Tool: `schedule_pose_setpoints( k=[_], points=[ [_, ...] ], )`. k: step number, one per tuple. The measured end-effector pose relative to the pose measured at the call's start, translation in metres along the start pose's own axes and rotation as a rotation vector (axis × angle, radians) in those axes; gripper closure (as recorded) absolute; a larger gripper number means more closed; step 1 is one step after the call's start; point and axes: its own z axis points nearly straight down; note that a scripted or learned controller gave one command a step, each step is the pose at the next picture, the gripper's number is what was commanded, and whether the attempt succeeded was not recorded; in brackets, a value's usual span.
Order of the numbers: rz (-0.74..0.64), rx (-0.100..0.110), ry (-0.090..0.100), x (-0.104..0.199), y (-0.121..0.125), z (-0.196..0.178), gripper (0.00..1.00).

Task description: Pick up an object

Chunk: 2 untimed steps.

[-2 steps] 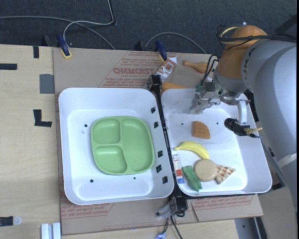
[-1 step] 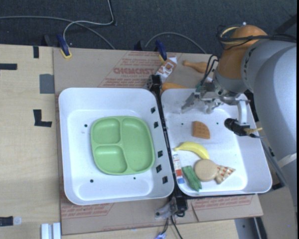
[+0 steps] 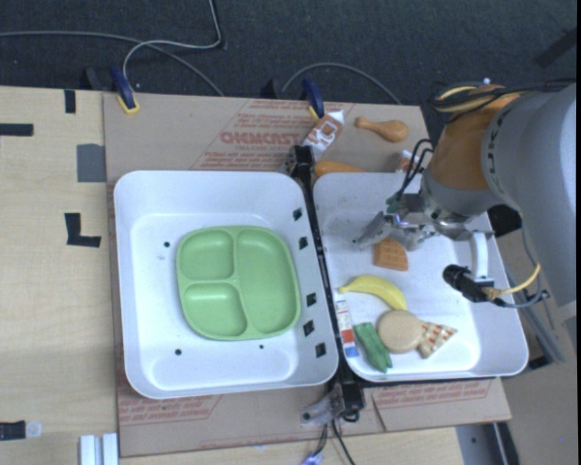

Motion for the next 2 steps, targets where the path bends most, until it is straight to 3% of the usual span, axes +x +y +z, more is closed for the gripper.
schedule_pose_setpoints(
  k=[1,2],
  points=[
    [0.0,-0.003,-0.001,0.0,0.001,-0.01,1.0],
    [-0.002,0.002,0.003,0.087,-0.009,-0.098,1.0]
  ],
)
